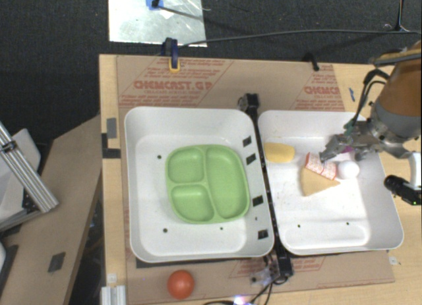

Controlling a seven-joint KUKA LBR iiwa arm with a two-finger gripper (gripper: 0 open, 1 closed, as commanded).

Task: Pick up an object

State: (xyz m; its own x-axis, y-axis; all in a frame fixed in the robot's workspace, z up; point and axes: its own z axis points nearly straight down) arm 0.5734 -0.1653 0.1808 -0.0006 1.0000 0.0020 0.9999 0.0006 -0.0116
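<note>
Hovering end effector (337,150) — over pink-white packet (319,166) | grip state unreadable | arm (400,103) cut off at right

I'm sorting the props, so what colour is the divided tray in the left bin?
Light green: the divided tray shows best in the camera view.

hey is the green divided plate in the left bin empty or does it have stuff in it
Empty. The green three-compartment plastic plate lies flat in the left white bin, and all its compartments show bare green.
</note>
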